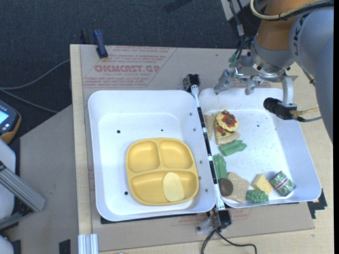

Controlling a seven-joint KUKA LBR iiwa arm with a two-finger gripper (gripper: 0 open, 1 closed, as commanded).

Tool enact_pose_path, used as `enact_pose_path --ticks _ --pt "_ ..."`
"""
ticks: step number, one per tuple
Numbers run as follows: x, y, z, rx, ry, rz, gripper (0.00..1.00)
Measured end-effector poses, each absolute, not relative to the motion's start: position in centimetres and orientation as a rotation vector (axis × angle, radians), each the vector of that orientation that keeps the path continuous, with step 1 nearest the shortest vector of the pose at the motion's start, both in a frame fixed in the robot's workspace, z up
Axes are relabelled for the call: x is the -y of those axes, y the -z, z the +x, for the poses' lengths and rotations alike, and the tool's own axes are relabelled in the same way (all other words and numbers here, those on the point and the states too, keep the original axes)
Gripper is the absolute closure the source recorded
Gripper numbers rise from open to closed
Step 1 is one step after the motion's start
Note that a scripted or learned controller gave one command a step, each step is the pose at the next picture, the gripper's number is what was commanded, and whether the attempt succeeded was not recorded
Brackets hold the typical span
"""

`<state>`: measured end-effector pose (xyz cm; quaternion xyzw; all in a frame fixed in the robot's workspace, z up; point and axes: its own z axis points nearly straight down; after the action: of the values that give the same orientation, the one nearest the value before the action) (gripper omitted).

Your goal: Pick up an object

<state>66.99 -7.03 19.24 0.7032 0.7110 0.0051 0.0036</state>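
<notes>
Your gripper [237,84] is hovering over the right bin's [296,142] far rim, fingers spread and gripping nothing. Nearest below it, a pizza slice [225,126] is lying flat (red topping, tan crust) by the bin's left wall, touching a green pea pod [233,148]. In the left bin [106,142], a yellow divided plate [159,168] is sitting.

Red print on the cardboard sheet [127,67] under the bins reads roughly "CHEMCAST GP"; smaller lines are illegible.
</notes>
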Motion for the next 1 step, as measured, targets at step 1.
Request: enact_pose_path --ticks 1 --pt "11.83 -8.02 64.51 -2.218 0.004 2.230 0.00"
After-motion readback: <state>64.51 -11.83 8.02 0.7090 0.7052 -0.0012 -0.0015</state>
